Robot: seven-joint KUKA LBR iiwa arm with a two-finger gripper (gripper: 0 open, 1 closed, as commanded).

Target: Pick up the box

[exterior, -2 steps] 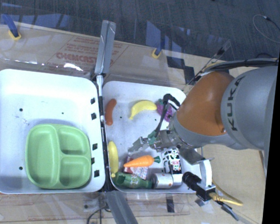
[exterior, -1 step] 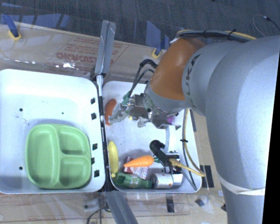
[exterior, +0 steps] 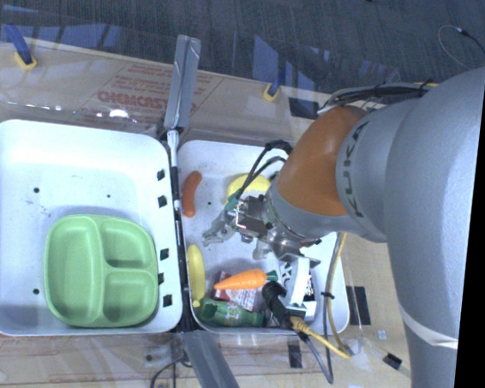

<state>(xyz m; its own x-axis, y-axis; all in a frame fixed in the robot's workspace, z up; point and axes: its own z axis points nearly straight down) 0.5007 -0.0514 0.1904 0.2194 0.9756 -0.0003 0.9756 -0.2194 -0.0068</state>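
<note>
Two bins share the bench, and the box (exterior: 300, 283) — white with dark print — lies near the front right of the right bin (exterior: 216, 156), just right of the carrot (exterior: 242, 279). It looks light, stiff cardboard, best pinched across its narrow sides. The gripper (exterior: 261, 225) hangs just behind and left of it; whether it is spread or pressed together I cannot tell.

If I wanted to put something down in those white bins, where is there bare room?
The left bin has bare floor behind and left of the green tray. The right bin is crowded: sausage, carrot, banana and more beneath the arm. Only a patch between the sausage and its far wall is free.
</note>
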